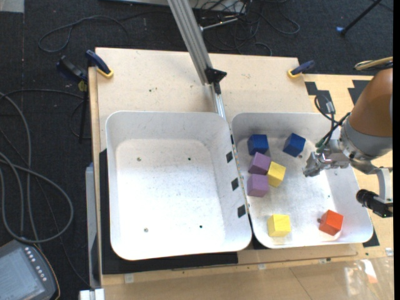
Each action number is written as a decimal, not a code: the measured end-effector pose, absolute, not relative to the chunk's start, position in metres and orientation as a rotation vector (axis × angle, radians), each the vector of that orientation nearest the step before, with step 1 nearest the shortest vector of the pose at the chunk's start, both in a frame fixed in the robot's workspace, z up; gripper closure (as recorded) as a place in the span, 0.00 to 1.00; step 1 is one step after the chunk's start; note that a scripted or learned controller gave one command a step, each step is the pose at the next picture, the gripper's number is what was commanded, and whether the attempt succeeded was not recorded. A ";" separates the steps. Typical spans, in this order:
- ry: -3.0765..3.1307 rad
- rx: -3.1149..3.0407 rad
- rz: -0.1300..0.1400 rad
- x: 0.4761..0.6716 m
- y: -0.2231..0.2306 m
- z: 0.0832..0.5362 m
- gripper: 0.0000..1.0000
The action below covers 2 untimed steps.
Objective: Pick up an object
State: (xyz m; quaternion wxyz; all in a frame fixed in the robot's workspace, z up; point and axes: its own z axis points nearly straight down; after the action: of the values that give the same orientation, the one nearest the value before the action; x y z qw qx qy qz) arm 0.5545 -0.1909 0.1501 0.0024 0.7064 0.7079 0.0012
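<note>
The right bin [350,195] holds several small blocks. Two blue blocks [257,144] [294,144] lie at its far side. Two purple blocks [260,163] [257,184] sit near the bin's left wall, with a yellow block [276,173] touching them. Another yellow block [279,224] lies near the front, and an orange block [330,222] rests at the front right. My gripper [313,165] hangs over the bin's middle right, just right of the yellow block and below the right-hand blue block. I see nothing between its fingers.
The left bin [125,167] stands beside the right one on the wooden bench. A slanted metal pole [190,33] runs down to the bins' shared edge. Clamps [100,64] [300,69] sit at the bench's far corners. The arm's grey body [372,130] overhangs the right bin's right side.
</note>
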 end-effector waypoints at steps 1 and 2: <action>2.218 2.215 0.004 0.553 -0.198 0.196 1.00; 2.220 2.215 0.003 0.555 -0.198 0.225 1.00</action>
State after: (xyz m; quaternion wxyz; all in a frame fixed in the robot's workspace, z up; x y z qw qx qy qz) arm 0.5546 -0.1983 0.2253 0.0029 0.7064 0.7078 0.0010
